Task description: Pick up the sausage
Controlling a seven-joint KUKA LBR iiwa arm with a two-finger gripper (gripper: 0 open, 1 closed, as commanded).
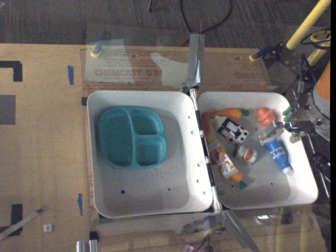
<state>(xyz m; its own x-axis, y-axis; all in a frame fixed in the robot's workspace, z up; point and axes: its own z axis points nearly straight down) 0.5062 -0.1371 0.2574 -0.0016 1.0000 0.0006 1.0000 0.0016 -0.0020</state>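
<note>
Gripper (277, 132) over right bin (299, 190) – low.

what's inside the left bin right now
The left bin holds one thing: a teal divided plate, lying toward the bin's far-left part. Its three compartments look bare. The plate covers the bin floor beneath it, so anything under it cannot be seen.

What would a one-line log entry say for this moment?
arm: in from right | claw: over right bin, near blue tube | grip: unclear | teal plate: in left bin
</note>
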